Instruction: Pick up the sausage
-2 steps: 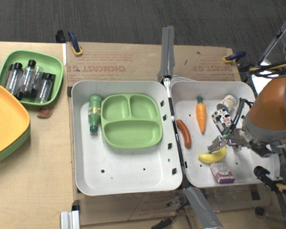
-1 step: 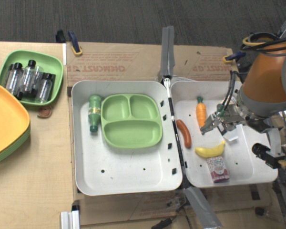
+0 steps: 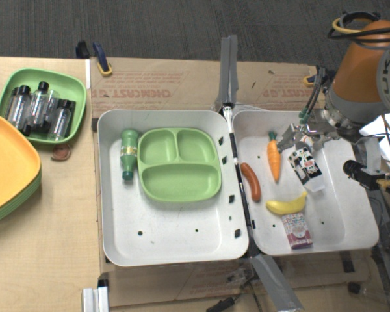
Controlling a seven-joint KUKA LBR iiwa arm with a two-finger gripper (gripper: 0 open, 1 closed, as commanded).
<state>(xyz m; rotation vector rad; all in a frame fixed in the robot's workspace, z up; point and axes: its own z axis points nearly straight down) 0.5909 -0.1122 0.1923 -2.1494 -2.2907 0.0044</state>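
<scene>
Sausage (image 3: pixel 250 181) lies left of the carrot (image 3: pixel 273 160) by the bin wall; looks light, smooth, likely slippery, so I'd pinch mid-length across it; my gripper (image 3: pixel 301 137) state: can't tell.

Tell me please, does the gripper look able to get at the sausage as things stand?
Probably yes: the sausage lies uncovered by the right bin's left wall, apart from the carrot and banana. The wall's closeness may hinder the gripper.

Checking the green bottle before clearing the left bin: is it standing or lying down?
Lying down. The green bottle rests on its side on the left bin's floor, beside the green divided plate.
</scene>
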